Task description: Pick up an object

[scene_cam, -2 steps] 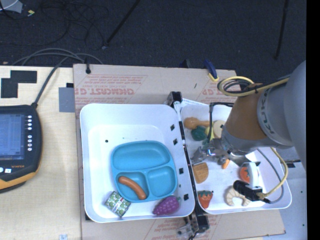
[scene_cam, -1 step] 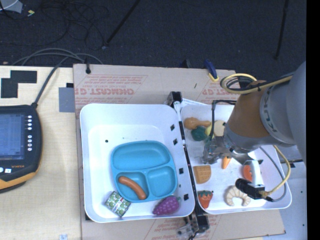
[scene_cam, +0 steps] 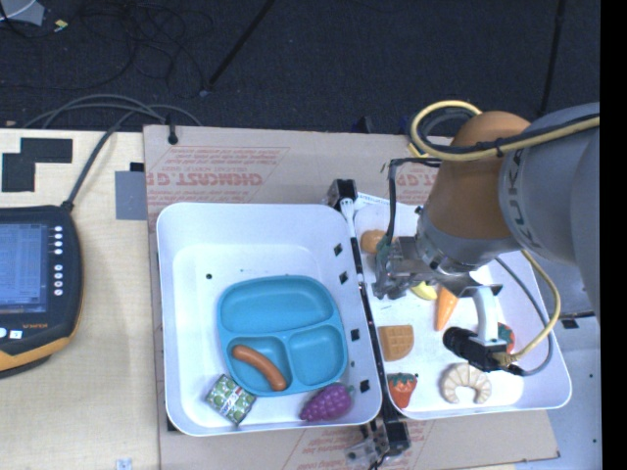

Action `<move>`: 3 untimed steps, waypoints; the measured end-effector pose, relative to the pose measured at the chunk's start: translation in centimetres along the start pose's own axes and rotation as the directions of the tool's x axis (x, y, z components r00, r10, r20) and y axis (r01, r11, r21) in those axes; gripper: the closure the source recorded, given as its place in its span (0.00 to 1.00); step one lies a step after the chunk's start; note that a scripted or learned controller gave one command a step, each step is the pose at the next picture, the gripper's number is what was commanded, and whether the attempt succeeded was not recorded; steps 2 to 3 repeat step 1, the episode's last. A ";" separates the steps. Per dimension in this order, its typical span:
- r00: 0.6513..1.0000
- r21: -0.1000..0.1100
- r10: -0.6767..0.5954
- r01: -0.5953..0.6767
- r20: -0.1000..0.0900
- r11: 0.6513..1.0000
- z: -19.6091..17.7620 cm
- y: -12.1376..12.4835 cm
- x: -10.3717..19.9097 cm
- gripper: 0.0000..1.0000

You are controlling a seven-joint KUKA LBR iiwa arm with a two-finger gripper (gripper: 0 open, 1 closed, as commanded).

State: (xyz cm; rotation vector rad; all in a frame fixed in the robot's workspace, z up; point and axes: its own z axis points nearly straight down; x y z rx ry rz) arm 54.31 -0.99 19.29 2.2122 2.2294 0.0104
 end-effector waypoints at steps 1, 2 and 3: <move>1.000 -0.009 -0.001 0.001 0.000 1.000 -17.8 -0.7 6.7 1.00; 1.000 -0.009 -0.001 0.001 0.000 1.000 -17.8 -0.7 6.7 1.00; 1.000 -0.009 -0.001 0.001 0.000 1.000 -17.8 -0.7 6.7 1.00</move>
